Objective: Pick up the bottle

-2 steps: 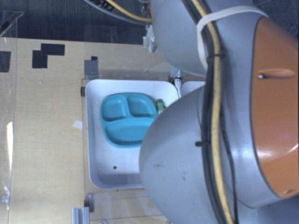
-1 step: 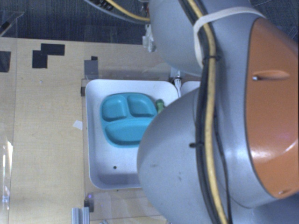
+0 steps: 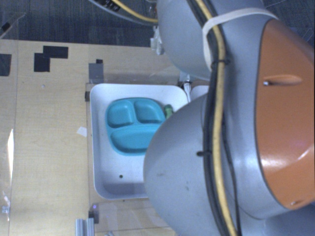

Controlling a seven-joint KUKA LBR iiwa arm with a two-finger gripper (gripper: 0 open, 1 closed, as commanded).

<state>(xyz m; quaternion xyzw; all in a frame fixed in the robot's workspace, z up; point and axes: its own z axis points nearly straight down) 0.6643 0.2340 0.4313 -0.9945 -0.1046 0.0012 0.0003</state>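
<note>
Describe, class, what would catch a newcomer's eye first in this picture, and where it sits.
The grey arm fills the right half, its orange band bulging at the right edge, a yellow cable running down it. Left of it, a blue divided tray lies in a white bin, with something small and green at the tray's right edge, partly hidden by the arm.

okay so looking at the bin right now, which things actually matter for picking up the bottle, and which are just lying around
Belongs to the job:
- the small green thing at the plate's right edge, perhaps the bottle; too hidden by the arm to be sure
- the grey arm reaching over the bin

Just lying about:
- the blue divided plate
- the left white bin holding it
- the black marks on the bench
</note>
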